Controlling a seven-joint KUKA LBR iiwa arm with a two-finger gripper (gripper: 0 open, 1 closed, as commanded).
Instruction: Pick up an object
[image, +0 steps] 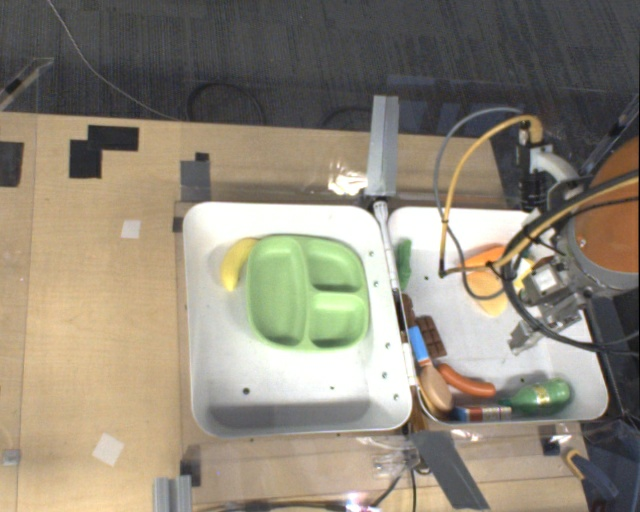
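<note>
Nearest us, along the right white bin's (590, 405) front wall, lie a green plastic bottle (540, 396) and a red-orange sausage toy (468, 380). Above them hangs the grey gripper (527, 335); we cannot tell its fingers' spread. Farther left, a green divided tray (305, 290) touches a yellow banana (234, 264).

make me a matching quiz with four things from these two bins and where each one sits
Things:
1. green tray
2. banana
3. green bottle
4. orange fruit

Places:
A. right bin, near front edge
B. left bin, middle
C. right bin, toward the back, by the cables
D. left bin, tucked against the tray's left side

Pairs: 1-B, 2-D, 3-A, 4-C
</note>
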